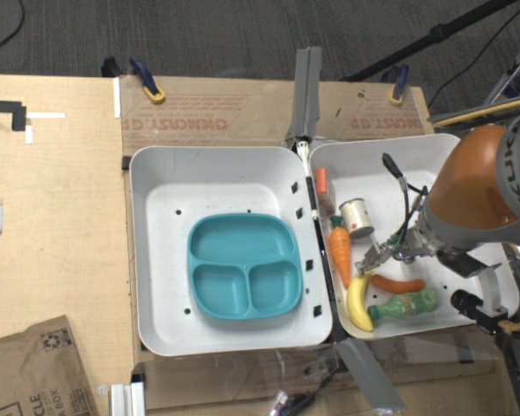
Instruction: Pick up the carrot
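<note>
The carrot [339, 251] lies lengthwise along the left wall of the right bin [433, 150], its tip pointing toward the banana. My gripper [377, 256] hangs low in the middle of that bin, just right of the carrot and apart from it, above one end of a red chili-like piece [399, 282]. The grey arm with its orange band [475, 185] reaches in from the right and hides the bin's right part.
A tin can [356, 216] stands just behind the carrot. A yellow banana [357, 304] and a green bottle [405, 304] lie at the front of the right bin. A small orange-red item [321, 180] rests by the divider. A teal compartment plate [243, 265] sits in the left bin.
</note>
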`<state>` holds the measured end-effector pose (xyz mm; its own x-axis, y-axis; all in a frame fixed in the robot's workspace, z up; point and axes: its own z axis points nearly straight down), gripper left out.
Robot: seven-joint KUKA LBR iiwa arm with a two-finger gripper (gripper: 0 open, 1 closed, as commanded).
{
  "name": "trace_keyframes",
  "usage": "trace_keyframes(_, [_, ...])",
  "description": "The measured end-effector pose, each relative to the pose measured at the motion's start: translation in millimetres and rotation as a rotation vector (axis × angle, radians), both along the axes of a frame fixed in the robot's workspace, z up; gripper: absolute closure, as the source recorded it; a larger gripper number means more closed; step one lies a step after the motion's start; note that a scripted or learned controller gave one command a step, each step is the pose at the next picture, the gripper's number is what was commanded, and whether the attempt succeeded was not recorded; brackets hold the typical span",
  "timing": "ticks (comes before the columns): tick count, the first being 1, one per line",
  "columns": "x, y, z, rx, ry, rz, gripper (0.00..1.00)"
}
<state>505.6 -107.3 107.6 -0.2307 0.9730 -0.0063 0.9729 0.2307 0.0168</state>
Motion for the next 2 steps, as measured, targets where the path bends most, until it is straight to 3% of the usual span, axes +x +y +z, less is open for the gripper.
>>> trace_keyframes(1, [-1, -2, 8, -0.002, 0.003, -0.004, 1.0])
trace_keyframes(2, [24, 64, 83, 0.002, 0.02, -0.127, 1.0])
